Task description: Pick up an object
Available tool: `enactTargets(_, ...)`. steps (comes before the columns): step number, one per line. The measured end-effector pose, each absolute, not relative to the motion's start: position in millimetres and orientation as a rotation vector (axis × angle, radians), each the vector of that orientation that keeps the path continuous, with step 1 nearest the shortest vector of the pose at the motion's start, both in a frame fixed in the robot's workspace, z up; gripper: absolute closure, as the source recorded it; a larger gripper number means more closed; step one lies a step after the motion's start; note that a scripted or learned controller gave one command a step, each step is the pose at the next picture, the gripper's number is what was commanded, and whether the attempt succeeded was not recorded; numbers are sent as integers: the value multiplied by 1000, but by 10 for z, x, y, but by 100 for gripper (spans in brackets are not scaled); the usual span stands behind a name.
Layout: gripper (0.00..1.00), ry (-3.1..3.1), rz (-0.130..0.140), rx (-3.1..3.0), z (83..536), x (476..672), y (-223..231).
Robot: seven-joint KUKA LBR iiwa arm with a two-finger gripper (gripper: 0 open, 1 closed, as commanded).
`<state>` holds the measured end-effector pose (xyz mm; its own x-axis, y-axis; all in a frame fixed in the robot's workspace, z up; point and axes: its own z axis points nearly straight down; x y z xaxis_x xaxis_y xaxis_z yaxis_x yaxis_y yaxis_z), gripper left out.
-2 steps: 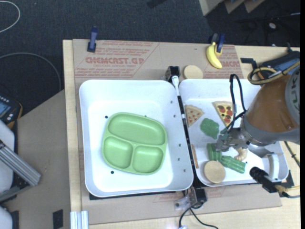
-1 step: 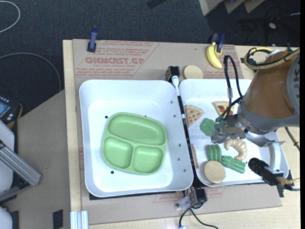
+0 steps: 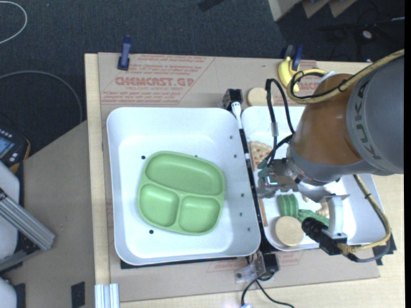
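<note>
The right bin [image 3: 252,122] holds several small food toys. A pizza slice [image 3: 260,151] lies near its left wall. A green ridged piece [image 3: 288,205] and a round tan disc [image 3: 289,231] sit toward the front, with a pale piece [image 3: 334,212] to their right. My gripper [image 3: 275,177] hangs low over the bin's left side, between the pizza slice and the green piece. The bulky grey and orange wrist [image 3: 324,133] hides most of the bin behind it.
The left bin [image 3: 122,140] holds a green divided plate [image 3: 182,192]. A black divider [image 3: 247,165] runs between the bins. Cables loop around the wrist, and yellow and blue clamps [image 3: 292,63] sit at the bench's back edge.
</note>
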<state>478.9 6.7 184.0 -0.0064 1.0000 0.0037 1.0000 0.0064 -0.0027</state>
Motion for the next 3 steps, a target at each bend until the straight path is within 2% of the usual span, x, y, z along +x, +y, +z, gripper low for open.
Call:
enactTargets(1,100,-2235,-23,-2223,3298,4816,289)
enactTargets(2,100,-2228,-4,-2217,3307,4794,687)
enactTargets(3,100,-2234,-26,-2221,4651,4804,1079)
